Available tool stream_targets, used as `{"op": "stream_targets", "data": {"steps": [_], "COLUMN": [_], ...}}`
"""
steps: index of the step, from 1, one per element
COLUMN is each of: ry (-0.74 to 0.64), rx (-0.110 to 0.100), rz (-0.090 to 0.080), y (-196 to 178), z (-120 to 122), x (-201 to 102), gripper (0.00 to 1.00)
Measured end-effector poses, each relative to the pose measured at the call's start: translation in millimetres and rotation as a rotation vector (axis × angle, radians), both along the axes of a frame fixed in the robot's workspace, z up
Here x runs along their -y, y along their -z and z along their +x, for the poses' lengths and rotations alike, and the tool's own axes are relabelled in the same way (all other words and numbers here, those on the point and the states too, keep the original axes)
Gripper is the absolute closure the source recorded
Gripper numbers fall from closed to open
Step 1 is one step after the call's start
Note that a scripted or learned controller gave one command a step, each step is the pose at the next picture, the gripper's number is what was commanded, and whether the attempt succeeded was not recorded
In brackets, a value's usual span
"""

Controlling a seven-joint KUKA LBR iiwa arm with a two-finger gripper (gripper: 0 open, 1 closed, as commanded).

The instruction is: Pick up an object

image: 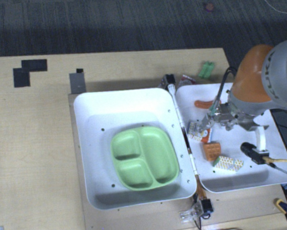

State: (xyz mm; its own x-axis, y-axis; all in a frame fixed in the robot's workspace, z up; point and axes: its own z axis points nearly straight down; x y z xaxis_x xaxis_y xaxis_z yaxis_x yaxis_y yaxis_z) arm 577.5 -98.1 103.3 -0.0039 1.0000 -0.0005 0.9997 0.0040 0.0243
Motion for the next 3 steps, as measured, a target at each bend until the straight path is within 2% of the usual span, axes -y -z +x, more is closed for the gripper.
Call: {"op": "stream_targets", "data": {"steps": [1,2,3], "ry": [0.001,0.001,0.001], "rx": [-0.014,-0.008,-0.009], "rz": [-0.001,-0.002,-0.002], "y": [16.3,4.8,4.9], "z": [-43.1,-41.5,-41.7], "x": [-12.6,-12.5,-12.6], "gripper": [0.0,1.0,0.0]}}
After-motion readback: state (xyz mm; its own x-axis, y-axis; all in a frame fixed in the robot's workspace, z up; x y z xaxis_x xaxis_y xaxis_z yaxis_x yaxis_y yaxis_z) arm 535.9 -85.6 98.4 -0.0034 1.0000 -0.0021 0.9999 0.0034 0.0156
